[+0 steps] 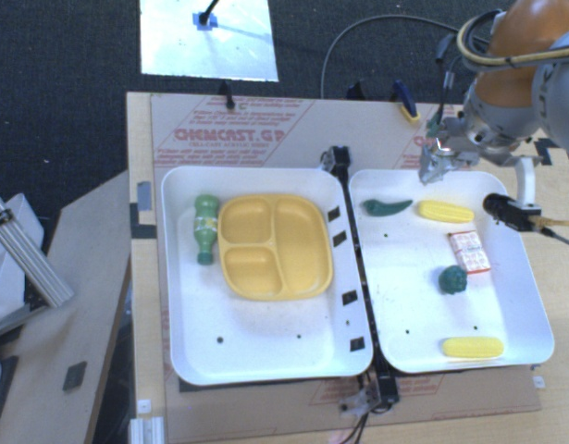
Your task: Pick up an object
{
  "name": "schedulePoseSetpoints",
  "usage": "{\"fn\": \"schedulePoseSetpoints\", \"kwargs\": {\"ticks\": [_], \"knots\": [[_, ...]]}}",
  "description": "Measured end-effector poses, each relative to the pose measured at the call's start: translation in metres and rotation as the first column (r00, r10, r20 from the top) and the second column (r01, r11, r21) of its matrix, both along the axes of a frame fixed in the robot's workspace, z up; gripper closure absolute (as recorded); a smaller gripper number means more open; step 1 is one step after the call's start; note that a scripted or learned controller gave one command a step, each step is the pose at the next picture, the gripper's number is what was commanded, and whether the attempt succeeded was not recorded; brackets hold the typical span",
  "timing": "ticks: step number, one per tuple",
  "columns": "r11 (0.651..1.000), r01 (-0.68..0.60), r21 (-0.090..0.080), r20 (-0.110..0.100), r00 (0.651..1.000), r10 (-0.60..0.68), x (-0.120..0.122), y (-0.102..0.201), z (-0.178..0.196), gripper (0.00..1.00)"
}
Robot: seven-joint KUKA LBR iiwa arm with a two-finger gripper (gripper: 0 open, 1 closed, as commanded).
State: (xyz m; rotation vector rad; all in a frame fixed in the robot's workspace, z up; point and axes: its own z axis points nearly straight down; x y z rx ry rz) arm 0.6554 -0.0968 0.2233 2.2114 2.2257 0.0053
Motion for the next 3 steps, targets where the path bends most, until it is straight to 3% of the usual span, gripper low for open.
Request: {"fn": "schedulePoseSetpoints", "kwargs": {"ticks": [2, 3], "knots": [[1.000, -0.002, 0.002, -0.007, 1.000, 0.002, -0.040, 0.100, -0.017, 1.00], [1.000, -0.003, 0.002, -0.005, 1.000, 0.003, -0.052, 0.144, -0.005, 1.00]]}}
